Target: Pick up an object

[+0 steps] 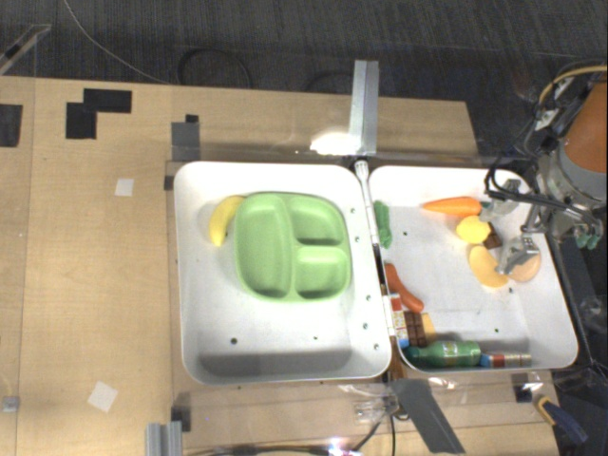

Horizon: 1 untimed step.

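My hand [518,257] hung low in the right bin [446,297], over the pale orange slice [486,269] just beside the lemon [472,229], and I could not tell its state, so I judged the next move was closing on the slice.

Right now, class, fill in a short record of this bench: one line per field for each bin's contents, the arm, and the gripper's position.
left bin: green divided tray with a yellow banana at its left edge
right bin: orange carrot, yellow lemon, pale orange slice, green pod and red sausage near the left wall, green bottle along the near wall
arm: reaches in from the right
gripper: over the right bin's right part, above the pale orange slice
holding: nothing visibly between the fingers
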### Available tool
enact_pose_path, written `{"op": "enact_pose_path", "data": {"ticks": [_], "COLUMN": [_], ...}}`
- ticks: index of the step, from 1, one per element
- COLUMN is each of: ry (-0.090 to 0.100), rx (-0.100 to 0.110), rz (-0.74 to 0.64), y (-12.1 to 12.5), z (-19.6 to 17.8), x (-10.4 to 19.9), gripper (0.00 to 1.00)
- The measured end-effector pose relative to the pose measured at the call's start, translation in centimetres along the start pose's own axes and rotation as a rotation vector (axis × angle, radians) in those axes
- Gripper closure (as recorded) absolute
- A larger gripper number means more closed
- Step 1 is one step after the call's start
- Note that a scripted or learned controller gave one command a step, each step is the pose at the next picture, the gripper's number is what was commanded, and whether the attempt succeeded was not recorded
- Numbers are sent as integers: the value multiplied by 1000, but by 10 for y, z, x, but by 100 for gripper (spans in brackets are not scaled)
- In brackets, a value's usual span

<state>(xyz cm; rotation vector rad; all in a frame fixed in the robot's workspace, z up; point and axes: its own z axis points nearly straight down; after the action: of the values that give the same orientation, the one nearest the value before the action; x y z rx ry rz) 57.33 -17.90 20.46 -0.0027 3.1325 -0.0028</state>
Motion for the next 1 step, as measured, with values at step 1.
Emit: {"op": "enact_pose_path", "data": {"ticks": [1], "ry": [-2], "rx": [0], "rz": [-118], "y": [8], "z": [107], "x": [4], "gripper": [0]}}
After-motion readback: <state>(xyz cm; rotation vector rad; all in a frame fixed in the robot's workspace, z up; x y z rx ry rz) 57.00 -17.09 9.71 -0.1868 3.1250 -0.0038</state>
